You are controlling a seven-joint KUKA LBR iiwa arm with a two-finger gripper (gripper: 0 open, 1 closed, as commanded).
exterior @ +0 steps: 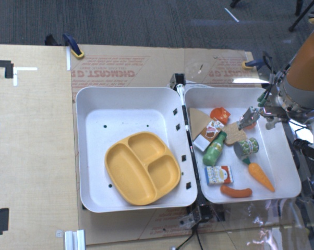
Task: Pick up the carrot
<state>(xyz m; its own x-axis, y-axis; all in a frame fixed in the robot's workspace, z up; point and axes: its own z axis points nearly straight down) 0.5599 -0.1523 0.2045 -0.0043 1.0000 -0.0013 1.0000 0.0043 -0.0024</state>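
Carrot lay in right bin, near front right corner, just beside green can. Gripper hovered above bin's middle, apart from carrot, grasping nothing; open or clenched, cannot tell. Yellow plate sat in left bin.

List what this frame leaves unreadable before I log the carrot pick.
- Gripper, camera view: too small and cluttered to tell finger state.
- Arm: cut off by the right edge.
- Small carton: label print too small to read.
- Green can: label blurred.
- Carrot: in plain sight, untouched.
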